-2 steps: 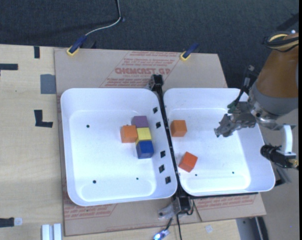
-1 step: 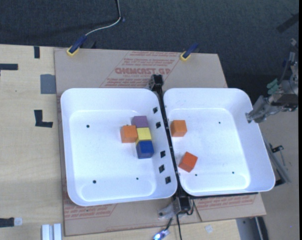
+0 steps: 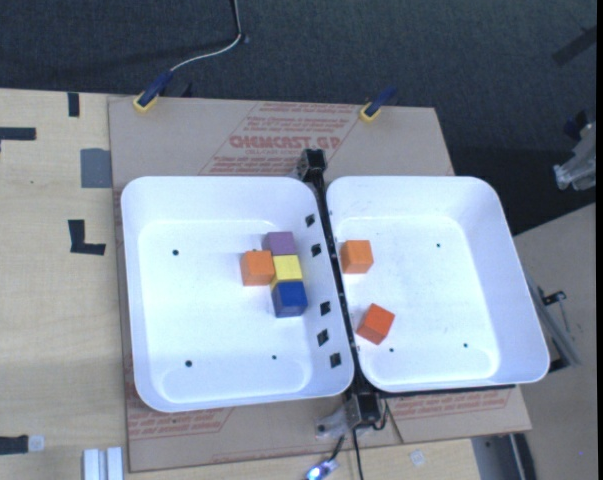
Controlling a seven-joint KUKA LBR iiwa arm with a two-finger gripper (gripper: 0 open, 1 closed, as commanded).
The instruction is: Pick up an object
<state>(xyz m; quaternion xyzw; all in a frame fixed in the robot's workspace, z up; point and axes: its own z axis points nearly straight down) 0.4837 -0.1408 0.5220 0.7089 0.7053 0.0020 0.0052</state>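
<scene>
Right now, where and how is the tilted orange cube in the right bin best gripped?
Come straight down on the lower orange cube in the right bin, closing on two opposite flat sides. It sits turned relative to the bin walls, so rotate the fingers to match; nothing touches it.

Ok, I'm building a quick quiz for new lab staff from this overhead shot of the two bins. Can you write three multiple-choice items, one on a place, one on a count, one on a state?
1. Where does the blue cube lie?
A. In the left bin
B. In the right bin
C. On the cardboard outside the bins

2. How many orange cubes lie in the right bin?
A. None
B. One
C. Two

3. How do the four cubes in the left bin lie?
A. Spread into the four corners
B. Clustered close together near the middle divider
C. Stacked in one tower

Answers:
1. A, since the blue cube sits left of the divider, below the yellow cube.
2. C, since one orange cube lies near the divider and another lies lower down.
3. B, since the orange, purple, yellow and blue cubes lie bunched together.
</scene>
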